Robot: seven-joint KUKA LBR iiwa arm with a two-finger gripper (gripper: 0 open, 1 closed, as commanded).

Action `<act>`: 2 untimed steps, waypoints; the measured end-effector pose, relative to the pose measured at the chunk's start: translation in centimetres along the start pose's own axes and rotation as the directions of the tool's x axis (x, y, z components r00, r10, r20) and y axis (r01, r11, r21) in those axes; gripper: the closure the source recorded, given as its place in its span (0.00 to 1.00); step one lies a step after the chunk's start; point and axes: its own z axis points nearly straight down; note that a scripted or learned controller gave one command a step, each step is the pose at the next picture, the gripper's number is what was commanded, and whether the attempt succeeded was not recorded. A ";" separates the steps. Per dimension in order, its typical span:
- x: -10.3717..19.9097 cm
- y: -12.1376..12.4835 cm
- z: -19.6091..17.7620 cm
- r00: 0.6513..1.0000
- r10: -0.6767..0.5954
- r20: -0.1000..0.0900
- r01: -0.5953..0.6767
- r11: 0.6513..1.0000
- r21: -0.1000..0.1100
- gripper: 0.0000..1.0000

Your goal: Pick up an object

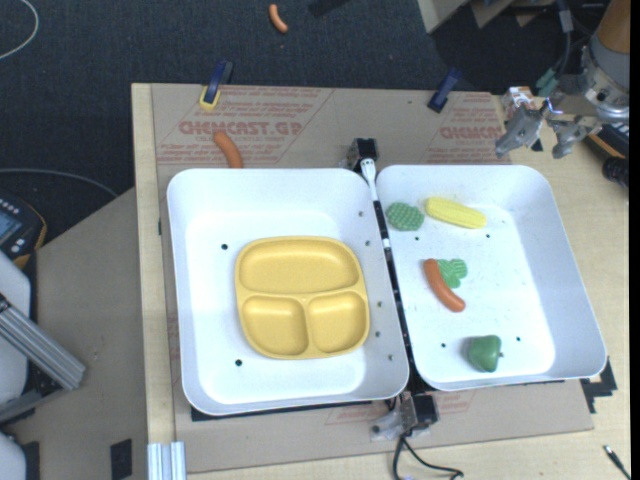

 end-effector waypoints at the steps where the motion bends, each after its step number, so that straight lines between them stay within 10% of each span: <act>1: 0.0 -0.4 4.3 1.000 0.000 -0.001 0.000 1.000 0.005 0.00; 2: -0.9 -0.4 10.1 1.000 0.001 -0.001 -0.001 1.000 0.007 0.00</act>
